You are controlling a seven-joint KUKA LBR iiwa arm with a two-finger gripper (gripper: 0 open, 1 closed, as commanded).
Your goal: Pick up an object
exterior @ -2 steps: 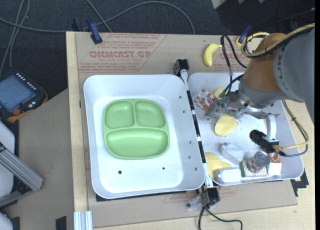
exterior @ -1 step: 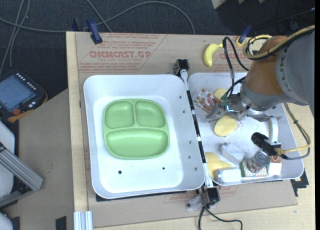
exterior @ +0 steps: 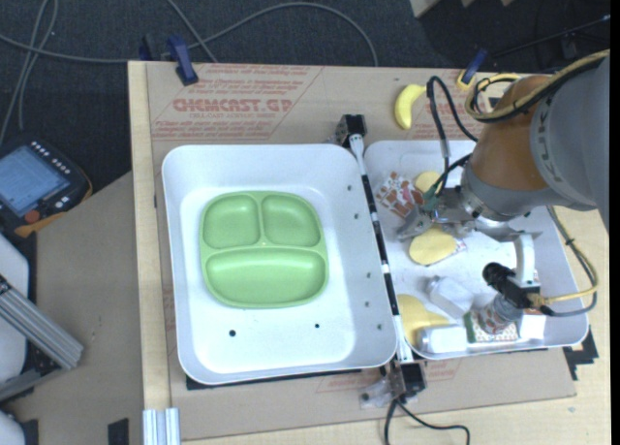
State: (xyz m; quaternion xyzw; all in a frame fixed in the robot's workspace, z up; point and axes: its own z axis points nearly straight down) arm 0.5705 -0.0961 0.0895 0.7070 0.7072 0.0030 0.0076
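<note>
My gripper [exterior: 429,218] is low in the right bin [exterior: 560,239], near its left middle, at the end of the grey arm with the orange band. Just below its tip lies a pale yellow rounded piece [exterior: 433,248], close to or touching it. A red and white packet [exterior: 395,192] lies to the gripper's upper left, and a small yellow piece [exterior: 426,181] just above it. Nothing shows clearly held.
The left bin [exterior: 184,239] holds a green divided plate [exterior: 263,249]. Along the right bin's front lie another yellow piece [exterior: 420,313], a clear wrapper [exterior: 446,290] and a white box with a printed label [exterior: 484,336]. A yellow banana [exterior: 409,105] lies on the bench behind the bins.
</note>
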